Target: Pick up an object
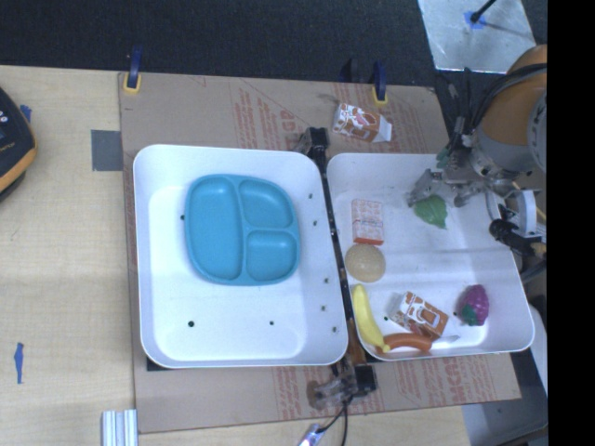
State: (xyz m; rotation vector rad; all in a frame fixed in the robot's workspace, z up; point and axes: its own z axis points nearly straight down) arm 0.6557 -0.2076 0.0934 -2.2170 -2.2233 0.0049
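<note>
On my screen: green object, upper part of the right bin, directly under the gripper. The fingers reach down to its top edge; I cannot tell how wide they stand or whether they grip it.

Same bin, listed outward:
- red-and-white packet, left of the green object
- round tan item, just below the packet
- banana, along the left wall
- orange sausage-like piece, near edge
- brown-and-white carton
- purple fruit, right corner

Left bin: blue divided plate. One more packet lies on the cardboard behind the bins.
</note>
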